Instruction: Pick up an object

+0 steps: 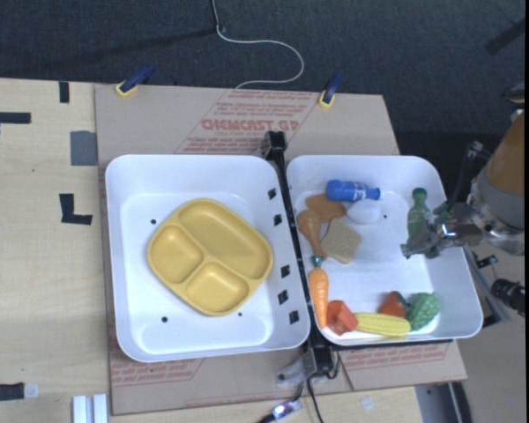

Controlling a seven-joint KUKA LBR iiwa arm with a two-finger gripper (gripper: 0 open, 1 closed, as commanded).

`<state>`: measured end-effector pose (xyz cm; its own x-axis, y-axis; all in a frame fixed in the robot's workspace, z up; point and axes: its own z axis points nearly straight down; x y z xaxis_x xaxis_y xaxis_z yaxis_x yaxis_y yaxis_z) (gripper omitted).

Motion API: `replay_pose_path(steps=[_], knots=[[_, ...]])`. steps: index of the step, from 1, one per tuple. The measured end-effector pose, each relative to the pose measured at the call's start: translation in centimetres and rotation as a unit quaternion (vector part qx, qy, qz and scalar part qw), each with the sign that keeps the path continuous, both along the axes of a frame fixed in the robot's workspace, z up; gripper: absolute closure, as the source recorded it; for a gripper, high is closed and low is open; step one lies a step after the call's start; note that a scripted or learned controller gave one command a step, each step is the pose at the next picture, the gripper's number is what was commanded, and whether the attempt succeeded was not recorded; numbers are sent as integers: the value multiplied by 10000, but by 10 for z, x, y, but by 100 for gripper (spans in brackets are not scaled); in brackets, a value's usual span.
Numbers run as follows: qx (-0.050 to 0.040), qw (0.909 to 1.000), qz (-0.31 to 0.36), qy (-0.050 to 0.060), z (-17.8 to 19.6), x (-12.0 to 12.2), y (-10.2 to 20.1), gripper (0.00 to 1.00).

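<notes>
The right bin [454,302] holds several toy foods. A blue bottle [351,190] lies at the back beside a white piece [366,211]. A brown piece [320,216] and a tan bread slice [342,243] sit left of centre. Along the front lie a carrot [318,293], a red piece [339,316], a corn cob [381,325], a small red item [392,304] and a green broccoli [422,307]. A green bottle [417,211] stands near the right wall. My gripper [428,239] hangs over that wall, just below and right of the green bottle.
A yellow divided plate [210,256] lies in the left bin [123,236]. A black divider strip [286,236] runs between the bins. The arm's grey and orange body [507,183] stands at the right, outside the bin.
</notes>
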<state>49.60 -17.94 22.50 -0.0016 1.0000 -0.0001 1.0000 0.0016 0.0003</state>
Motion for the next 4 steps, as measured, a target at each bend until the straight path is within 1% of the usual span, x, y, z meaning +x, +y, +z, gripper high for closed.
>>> replay_pose_path(steps=[1, 3, 4], knots=[[3, 10000, 18, 0, 7, 35, 31, 100], [6, 10000, 22, -3, 15, 125, 102, 100], [-1, 10000, 13, -1, 10, 157, 136, 100]])
